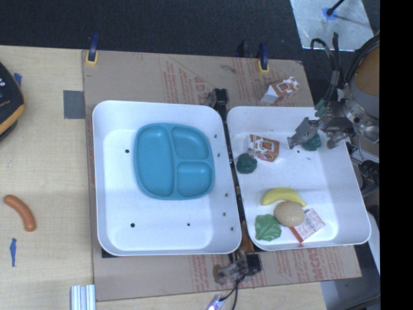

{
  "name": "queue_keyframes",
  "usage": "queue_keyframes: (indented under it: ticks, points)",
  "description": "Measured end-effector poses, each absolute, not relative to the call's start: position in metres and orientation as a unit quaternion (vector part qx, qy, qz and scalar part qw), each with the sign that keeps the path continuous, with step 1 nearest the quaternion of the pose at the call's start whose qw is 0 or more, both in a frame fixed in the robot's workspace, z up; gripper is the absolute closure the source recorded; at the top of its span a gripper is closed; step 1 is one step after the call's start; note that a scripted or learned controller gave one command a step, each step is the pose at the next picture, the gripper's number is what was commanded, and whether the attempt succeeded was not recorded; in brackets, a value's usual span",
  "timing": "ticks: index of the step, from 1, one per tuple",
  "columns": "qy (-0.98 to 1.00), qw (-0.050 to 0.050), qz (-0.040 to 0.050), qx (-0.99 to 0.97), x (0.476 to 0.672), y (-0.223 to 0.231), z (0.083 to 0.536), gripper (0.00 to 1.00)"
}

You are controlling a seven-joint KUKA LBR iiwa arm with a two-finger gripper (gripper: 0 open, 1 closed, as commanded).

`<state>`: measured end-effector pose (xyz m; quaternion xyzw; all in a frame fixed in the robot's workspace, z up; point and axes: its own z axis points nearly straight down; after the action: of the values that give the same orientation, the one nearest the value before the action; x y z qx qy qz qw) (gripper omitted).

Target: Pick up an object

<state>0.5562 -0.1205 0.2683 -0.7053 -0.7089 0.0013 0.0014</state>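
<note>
Claw near right bin far rim.

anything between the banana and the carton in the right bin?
No. In the camera view, the stretch from the banana up to the carton is bare white floor of the right bin. The dark green piece sits just left of that line.

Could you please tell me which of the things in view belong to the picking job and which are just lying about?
Job:
gripper
small teal object at the gripper
yellow banana
dark green round piece
tan round bun
green leafy piece

Lying about:
blue divided plate
orange sausage
</note>
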Motion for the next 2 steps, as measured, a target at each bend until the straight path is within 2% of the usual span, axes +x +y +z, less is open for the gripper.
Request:
queue_keyframes:
  ticks: [1, 2]
  points:
    - [-0.709, 0.002, 0.0023, -0.705, 0.533, -0.135, 0.151, 0.0]
    - [-0.709, 0.001, 0.0015, -0.705, 0.519, -0.132, 0.091, 0.0]
